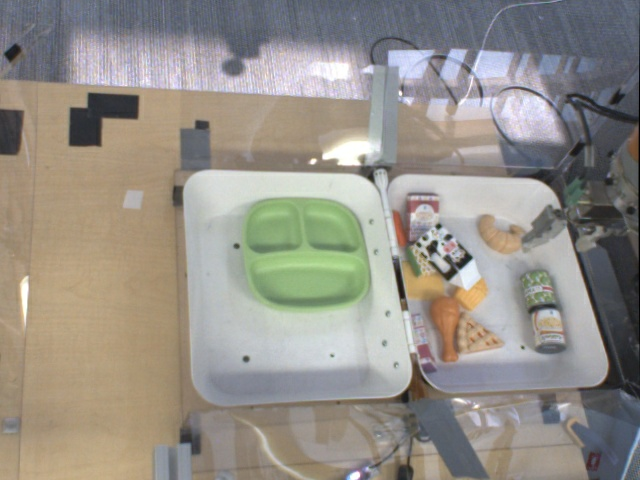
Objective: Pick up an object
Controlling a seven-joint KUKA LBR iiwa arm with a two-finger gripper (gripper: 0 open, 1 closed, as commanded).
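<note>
Nearest the lens, an orange toy pizza slice (478,340) lay in the right white bin (590,368). Grey gripper (553,224) hovered beside the tan toy croissant (500,233); claw width unreadable. Best approach: centre over croissant, descend straight.

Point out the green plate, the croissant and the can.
Green plate (305,254): camera view, on the divider between its compartments.
Croissant (499,234): camera view, on the middle of its curved body.
Can (543,311): camera view, on its label, midway along its side.
</note>
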